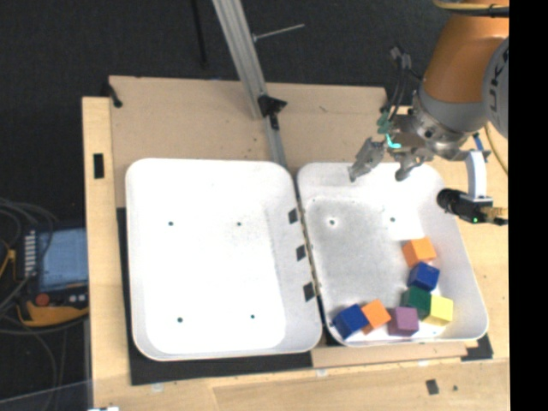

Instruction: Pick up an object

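My gripper hangs over the far edge of the right bin, open, with nothing between its two spread fingers. Several small blocks lie in that bin's near right corner: an orange block, a blue block, a green block, a yellow block, a purple block, a second orange block and a second blue block. The gripper is well away from all of them, toward the back.
The left bin sits beside the right one, with black clips along the seam. A slanted metal rail rises behind the bins. A black camera part juts from the arm over the right bin's right rim.
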Controlling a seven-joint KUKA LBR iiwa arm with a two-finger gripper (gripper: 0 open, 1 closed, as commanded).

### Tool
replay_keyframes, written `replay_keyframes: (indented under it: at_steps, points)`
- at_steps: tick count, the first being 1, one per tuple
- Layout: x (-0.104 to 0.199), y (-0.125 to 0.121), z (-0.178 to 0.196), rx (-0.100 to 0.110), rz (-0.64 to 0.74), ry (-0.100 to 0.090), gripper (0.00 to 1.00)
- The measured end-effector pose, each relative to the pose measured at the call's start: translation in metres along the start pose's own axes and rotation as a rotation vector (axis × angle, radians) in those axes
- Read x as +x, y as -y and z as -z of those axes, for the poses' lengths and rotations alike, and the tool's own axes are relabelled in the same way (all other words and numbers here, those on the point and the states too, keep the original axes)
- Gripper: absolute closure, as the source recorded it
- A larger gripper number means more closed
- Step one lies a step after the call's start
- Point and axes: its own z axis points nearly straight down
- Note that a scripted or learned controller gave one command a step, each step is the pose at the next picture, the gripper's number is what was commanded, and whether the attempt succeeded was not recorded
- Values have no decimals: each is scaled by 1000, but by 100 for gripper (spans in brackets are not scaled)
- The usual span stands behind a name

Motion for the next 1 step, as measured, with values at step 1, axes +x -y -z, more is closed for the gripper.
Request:
replay_keyframes:
  at_steps: [1]
  points:
    - [-3, 5, -62, 6, -5, 4, 0]
